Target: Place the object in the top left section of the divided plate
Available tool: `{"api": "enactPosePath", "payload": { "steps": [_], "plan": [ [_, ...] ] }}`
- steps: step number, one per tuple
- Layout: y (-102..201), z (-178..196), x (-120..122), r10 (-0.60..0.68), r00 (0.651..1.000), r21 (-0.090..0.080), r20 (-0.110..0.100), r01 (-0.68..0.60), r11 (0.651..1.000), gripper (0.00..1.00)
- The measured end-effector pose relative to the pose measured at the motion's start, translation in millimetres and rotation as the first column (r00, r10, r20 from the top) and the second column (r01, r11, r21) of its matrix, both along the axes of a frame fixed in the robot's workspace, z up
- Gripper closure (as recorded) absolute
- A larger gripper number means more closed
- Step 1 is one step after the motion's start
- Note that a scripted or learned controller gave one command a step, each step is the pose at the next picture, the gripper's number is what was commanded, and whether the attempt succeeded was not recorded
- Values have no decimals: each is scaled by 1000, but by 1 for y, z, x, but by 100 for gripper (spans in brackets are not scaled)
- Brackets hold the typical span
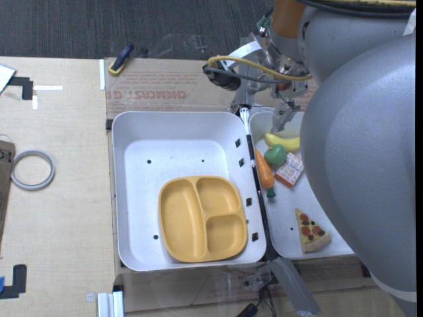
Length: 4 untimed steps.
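Smooth grey arm (370,144), glossy yellow three-section plate (201,218), tapered orange carrot (264,170)

Dark floor (132,12), seemingly carpet; pale bench (59,197).

Divided plate (201,218) in left bin (132,177).

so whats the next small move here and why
Probably lower the gripper onto the banana just below it in the right bin and close. The divided plate in the left bin has nothing in any section, and the carrot, green toy and pizza slice all lie unpicked.
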State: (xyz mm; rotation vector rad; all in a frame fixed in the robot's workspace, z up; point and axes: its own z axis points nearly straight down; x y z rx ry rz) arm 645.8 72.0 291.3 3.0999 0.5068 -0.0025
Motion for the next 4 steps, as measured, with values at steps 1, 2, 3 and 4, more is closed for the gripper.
{"api": "enactPosePath", "payload": {
  "steps": [1,2,3,4],
  "plan": [
    [-7,-51,-4,-65,998,0,-2,65,998,0],
    [-9,-41,-4,-72,997,-1,-2,72,997,100],
    [63,36,0,-81,997,0,0,81,997,100],
    [59,45,1,-88,996,-2,-1,88,996,100]
  ]
}}
